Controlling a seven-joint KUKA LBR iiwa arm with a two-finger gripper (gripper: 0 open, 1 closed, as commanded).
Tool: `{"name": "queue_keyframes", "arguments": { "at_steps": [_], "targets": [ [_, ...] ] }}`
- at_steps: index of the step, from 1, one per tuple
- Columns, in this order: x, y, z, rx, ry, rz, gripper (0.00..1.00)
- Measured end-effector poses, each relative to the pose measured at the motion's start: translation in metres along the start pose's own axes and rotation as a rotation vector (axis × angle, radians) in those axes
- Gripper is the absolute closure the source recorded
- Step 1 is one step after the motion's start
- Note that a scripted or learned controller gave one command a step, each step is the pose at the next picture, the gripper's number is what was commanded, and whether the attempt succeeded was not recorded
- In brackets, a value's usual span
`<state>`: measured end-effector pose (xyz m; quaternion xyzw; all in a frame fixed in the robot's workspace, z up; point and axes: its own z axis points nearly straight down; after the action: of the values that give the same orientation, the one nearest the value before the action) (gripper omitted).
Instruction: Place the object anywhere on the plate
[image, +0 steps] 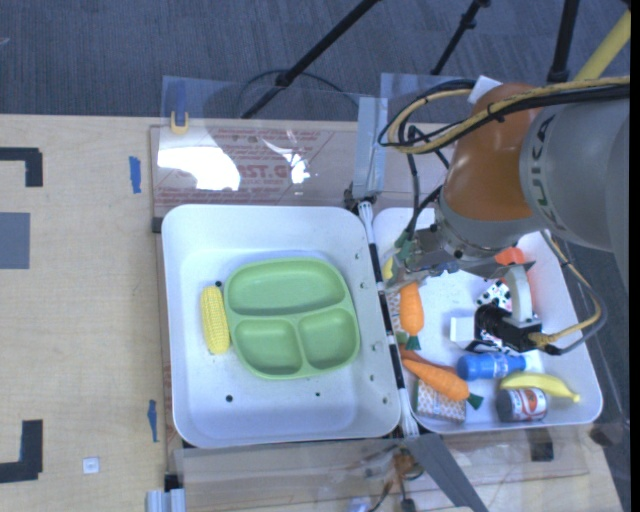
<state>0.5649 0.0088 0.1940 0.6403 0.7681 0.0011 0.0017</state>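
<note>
Plate (290, 317), green and three-sectioned, sits in the left bin (190, 240) with a corn cob (214, 318) touching its left rim. Beyond, over the right bin (585, 385), the gripper (420, 250) seems hidden; I cannot tell its state.

- We see a light wood bench (70, 300) filling 9 o'clock, with black corner marks (25, 165) and blue tape bits (134, 174).
- Dark blue-grey carpet (150, 40) at 12 o'clock, crossed by black stand legs (330, 40).
- Glare on clear panel (250, 160).
</note>
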Motion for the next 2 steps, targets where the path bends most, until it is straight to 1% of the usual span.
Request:
{"name": "queue_keyframes", "arguments": {
  "at_steps": [1, 2],
  "targets": [
    [0.0, 0.0, 0.0, 0.0, 0.0, 0.0, 0.0],
    [0.068, 0.063, 0.01, 0.002, 0.001, -0.074, 0.0]
  ]
}}
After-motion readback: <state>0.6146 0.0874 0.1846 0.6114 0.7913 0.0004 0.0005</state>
